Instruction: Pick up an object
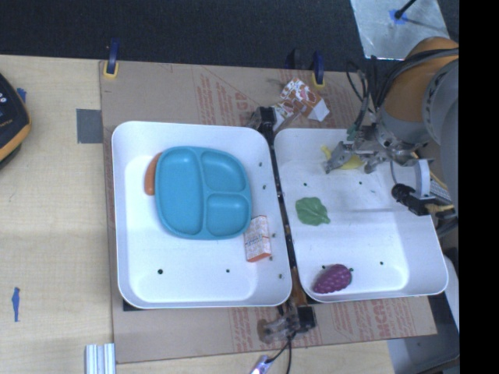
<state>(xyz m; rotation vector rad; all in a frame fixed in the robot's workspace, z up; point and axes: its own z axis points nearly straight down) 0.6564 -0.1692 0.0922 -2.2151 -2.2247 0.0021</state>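
Purple grape bunch (333, 278) is sitting below the flat green leaf (312, 210). Above that leaf, the metal gripper (348, 155) (open or shut, I cannot tell) is hovering; lowering straight should be helping.

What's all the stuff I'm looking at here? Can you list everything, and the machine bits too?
White bins: 2, side by side on the bench; left bin, right bin.
Divided plate: 1, blue, left bin.
Orange item: 1, mostly hidden under the plate's left edge.
Small packet: 1, white and orange, left bin, by the plate's lower right.
Green leaf-like item: 1, right bin, middle.
Purple grape bunch: 1, right bin, near corner.
Yellow item: 1, right bin, far end, under the gripper.
Crumpled wrapper: 1, white and orange, beyond the bins.
Arm: 1, grey and orange, right.
Gripper: 1, above the right bin's far end.
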